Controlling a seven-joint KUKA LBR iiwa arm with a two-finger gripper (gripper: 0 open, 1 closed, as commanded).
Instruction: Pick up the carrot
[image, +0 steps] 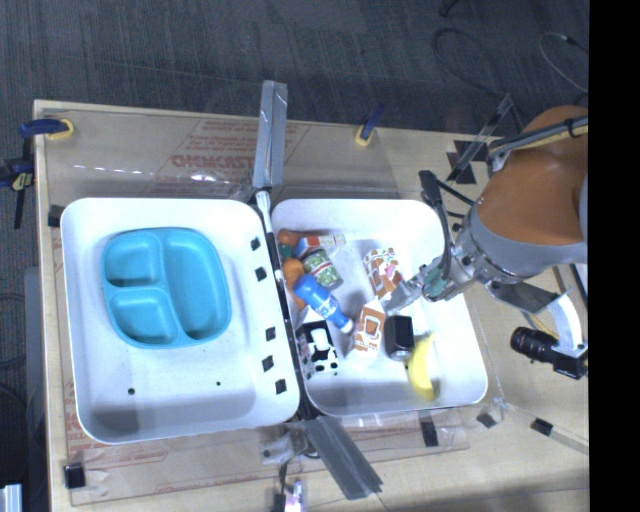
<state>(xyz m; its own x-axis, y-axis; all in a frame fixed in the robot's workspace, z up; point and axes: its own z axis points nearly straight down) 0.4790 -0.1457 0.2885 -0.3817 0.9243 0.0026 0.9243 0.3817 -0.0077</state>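
The carrot (288, 242) is an orange piece in the far left corner of the right bin (455, 330), pressed against the divider and partly covered by a green can (320, 266). More orange (293, 271) shows just below it, and I cannot tell if that is the same item. My gripper (408, 294) hangs over the right half of that bin, between a snack packet (381, 268) and a black block (400, 335), well right of the carrot. Nothing shows between its tips.
Around the carrot lie a blue bottle (322, 302), a black-and-white toy (318, 346), an orange-white packet (368, 329) and a yellow banana (422, 368). The left bin (90, 390) holds a blue divided tray (165, 285). The arm's orange band (535, 185) sits at the right.
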